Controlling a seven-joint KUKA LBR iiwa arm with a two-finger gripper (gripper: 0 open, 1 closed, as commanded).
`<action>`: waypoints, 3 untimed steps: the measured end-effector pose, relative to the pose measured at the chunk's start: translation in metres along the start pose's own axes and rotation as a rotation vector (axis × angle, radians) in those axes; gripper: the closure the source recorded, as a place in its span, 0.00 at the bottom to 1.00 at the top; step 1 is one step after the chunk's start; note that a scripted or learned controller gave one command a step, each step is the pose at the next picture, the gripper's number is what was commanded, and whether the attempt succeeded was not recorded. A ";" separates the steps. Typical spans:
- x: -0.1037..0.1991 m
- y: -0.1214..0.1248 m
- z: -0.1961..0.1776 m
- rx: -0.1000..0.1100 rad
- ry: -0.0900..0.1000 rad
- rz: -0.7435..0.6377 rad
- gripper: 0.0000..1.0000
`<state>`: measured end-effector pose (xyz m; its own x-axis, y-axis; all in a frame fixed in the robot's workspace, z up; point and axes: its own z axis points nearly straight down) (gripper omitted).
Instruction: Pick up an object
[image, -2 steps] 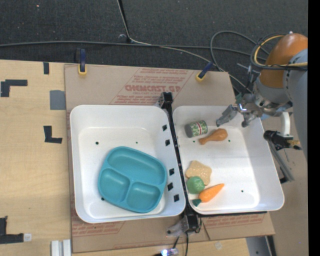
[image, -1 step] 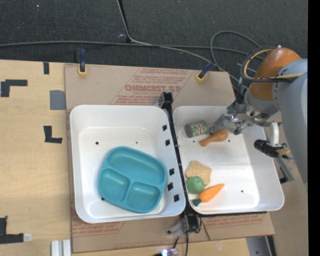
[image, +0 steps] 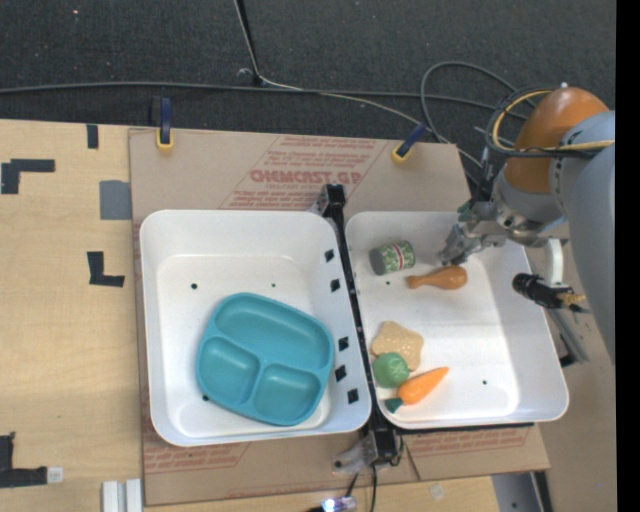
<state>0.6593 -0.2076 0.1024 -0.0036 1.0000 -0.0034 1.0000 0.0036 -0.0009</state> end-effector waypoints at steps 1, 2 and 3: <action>-0.006 -0.004 -0.060 -0.004 0.002 0.002 1.00; 0.000 -0.005 -0.122 -0.006 0.002 0.002 1.00; 0.000 -0.004 -0.176 -0.005 0.002 0.002 1.00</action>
